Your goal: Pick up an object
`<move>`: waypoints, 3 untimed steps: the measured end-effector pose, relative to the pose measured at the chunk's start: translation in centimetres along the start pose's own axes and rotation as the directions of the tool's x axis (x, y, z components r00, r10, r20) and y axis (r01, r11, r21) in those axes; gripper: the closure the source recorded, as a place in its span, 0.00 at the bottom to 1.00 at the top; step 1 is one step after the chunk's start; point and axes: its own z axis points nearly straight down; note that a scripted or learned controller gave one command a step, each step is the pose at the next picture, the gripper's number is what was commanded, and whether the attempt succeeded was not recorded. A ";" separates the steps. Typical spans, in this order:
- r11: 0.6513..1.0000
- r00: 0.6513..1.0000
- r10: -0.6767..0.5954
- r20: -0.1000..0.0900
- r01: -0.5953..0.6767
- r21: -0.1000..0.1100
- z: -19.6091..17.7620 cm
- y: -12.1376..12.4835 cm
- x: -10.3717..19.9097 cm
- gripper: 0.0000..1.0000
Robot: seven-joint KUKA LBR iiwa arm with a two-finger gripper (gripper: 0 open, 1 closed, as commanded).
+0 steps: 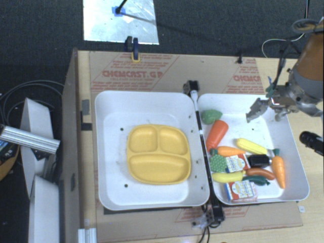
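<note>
White bins sit on my worktop (167,67), the right bin (298,178) holds toy food, and my tool (267,107), spread open and empty, hangs above the light, hard, smooth big carrot (217,132); I'd pinch its middle.

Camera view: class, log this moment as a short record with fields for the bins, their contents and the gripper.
left bin: holds a yellow divided plate
right bin: holds toy food, among it a large carrot, a green piece, a yellow corn cob
gripper: above the right bin's far side, nothing seen between its fingers
</note>
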 end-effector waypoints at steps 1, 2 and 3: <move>1.000 1.000 0.004 0.004 -0.004 -0.016 16.7 -1.0 -0.9 0.00; 1.000 1.000 0.001 0.000 -0.001 -0.001 19.5 -1.5 3.0 0.00; 1.000 1.000 0.001 0.000 -0.001 -0.001 18.3 3.0 2.8 0.00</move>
